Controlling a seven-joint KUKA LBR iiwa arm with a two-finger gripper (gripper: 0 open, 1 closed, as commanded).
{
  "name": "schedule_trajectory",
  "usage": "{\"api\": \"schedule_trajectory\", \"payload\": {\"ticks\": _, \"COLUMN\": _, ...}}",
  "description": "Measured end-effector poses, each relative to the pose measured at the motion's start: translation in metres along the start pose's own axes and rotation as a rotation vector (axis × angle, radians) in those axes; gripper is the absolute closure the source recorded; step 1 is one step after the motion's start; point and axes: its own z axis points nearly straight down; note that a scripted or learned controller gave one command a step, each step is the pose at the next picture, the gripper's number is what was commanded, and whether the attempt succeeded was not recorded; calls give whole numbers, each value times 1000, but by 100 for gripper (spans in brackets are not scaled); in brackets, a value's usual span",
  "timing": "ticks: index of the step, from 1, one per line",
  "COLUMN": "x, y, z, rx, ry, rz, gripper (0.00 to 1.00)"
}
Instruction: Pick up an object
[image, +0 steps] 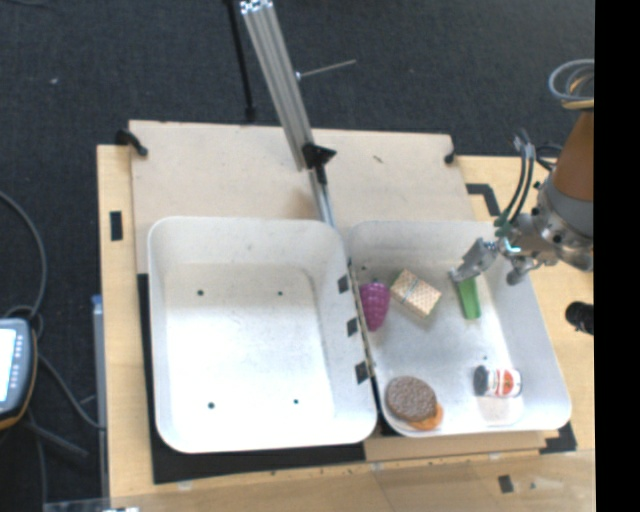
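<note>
Gripper (492, 256) over right bin (548, 360) — open/closed can't tell, green obj (467, 297) just below, long axis near-vertical in view

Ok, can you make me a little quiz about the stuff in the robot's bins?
1. True or false: the purple cup lies in the right bin.
2. Which thing lies closest to the gripper? A) the round brown cookie-like toy B) the green block C) the tan waffle-patterned block
3. Fill in: the small red and white object lies near the right bin's ____ corner, the one by the arm's side.

Key: 1 true. 2 B. 3 front (nearest the camera).
</note>
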Motion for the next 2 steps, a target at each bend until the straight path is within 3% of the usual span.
{"api": "schedule_trajectory", "payload": {"ticks": 1, "x": 0, "y": 1, "z": -3, "rx": -5, "ry": -1, "rz": 0, "gripper": 0}}
{"api": "schedule_trajectory", "payload": {"ticks": 2, "x": -2, "y": 0, "z": 61, "rx": 2, "ry": -1, "rz": 3, "gripper": 0}}
